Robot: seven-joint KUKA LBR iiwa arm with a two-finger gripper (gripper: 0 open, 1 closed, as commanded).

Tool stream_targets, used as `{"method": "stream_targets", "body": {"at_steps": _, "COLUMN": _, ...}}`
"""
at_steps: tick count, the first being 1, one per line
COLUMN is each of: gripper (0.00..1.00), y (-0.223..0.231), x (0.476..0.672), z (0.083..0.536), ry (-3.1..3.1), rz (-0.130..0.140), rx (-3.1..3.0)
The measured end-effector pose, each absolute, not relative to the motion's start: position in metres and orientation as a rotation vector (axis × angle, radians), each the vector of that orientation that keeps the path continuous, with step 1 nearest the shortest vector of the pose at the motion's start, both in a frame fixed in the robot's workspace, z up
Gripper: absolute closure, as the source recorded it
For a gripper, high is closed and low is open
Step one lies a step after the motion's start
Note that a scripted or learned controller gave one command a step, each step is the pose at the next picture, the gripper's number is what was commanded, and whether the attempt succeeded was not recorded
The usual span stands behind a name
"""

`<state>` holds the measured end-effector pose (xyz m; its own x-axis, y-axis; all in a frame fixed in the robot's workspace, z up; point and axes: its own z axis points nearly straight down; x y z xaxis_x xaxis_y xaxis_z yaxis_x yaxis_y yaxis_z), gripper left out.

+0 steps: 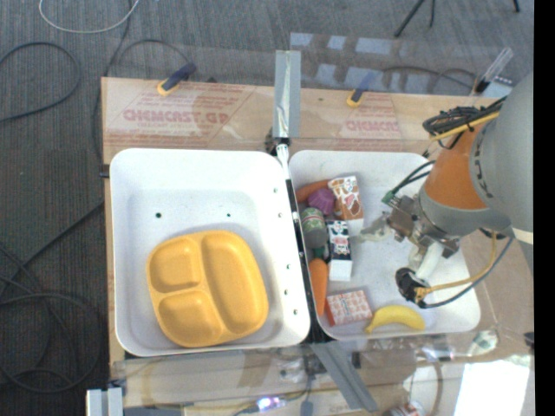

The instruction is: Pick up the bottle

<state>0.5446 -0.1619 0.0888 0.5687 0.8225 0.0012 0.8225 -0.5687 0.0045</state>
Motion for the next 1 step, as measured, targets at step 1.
{"method": "stream_targets", "body": {"at_steps": 1, "gripper": 0.0, "y": -0.2032, "x": 0.483, "z": 0.2718, "ry": 1.17, "rz": -0.008, "rx": 2.916}}
